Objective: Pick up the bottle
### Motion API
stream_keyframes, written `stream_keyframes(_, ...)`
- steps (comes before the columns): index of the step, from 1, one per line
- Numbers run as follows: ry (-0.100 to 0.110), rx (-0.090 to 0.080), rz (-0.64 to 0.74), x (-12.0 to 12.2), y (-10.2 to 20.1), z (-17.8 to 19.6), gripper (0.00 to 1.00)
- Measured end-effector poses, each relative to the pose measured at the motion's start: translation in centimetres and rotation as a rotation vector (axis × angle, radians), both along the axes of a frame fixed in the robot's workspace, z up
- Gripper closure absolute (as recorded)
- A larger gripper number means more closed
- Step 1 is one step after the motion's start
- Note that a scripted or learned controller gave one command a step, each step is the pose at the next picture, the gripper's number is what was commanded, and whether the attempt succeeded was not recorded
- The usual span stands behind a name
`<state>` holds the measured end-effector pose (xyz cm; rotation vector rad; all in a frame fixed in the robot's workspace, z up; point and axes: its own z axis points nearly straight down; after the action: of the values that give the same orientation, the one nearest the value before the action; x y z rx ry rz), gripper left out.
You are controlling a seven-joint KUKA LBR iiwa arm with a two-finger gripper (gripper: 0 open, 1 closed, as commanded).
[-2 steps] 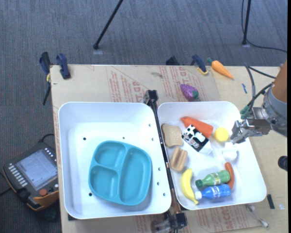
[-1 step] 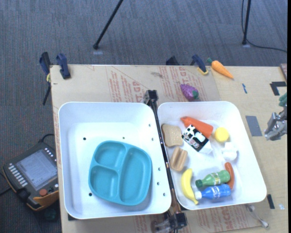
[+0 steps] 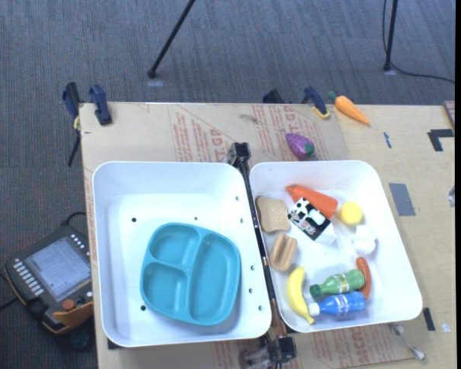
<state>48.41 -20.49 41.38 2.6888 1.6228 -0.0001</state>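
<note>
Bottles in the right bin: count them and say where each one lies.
2. A green bottle lies on its side near the right bin's front edge, beside the banana. A blue bottle lies just in front of it, nearer the rim. Others may be hidden.

a blue divided plate (image 3: 190, 274) lies in the left bin (image 3: 111, 206); the right bin (image 3: 384, 206) holds a banana (image 3: 296, 294), bread slice (image 3: 272, 214) and lemon (image 3: 351, 213)
</note>
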Motion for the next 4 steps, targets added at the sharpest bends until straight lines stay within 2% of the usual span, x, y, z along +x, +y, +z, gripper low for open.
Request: stream_keyframes(4, -0.004, -0.006, 0.027, 0.5, 0.2, 3.9, 1.0)
